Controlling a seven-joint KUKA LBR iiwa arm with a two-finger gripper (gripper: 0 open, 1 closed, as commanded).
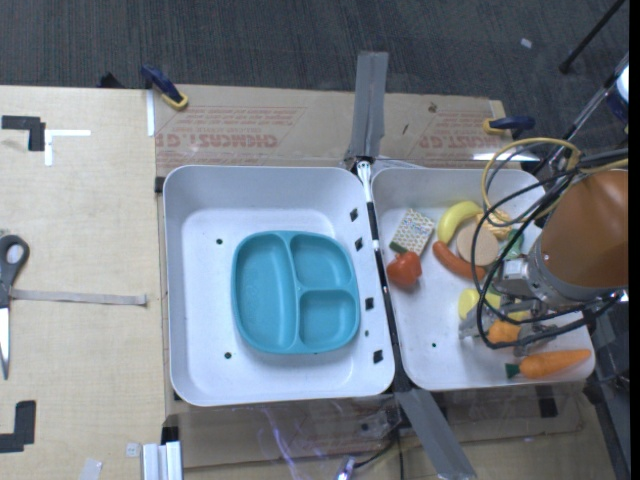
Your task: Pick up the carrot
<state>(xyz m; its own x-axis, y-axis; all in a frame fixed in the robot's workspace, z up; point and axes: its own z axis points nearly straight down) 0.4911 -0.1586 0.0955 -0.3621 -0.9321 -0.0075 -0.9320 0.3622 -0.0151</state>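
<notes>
Hovering over the right bin, we've got the carrot at its near right corner, just beside our end effector; we should centre over it before descending.

Bright, even overhead light, soft shadows, mild glare on the white bins.

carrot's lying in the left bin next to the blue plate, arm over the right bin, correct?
Not quite. The camera view shows the carrot in the right bin, near its front right corner, under the arm. The blue plate sits in the left bin. The arm is over the right bin, as you said.
</notes>
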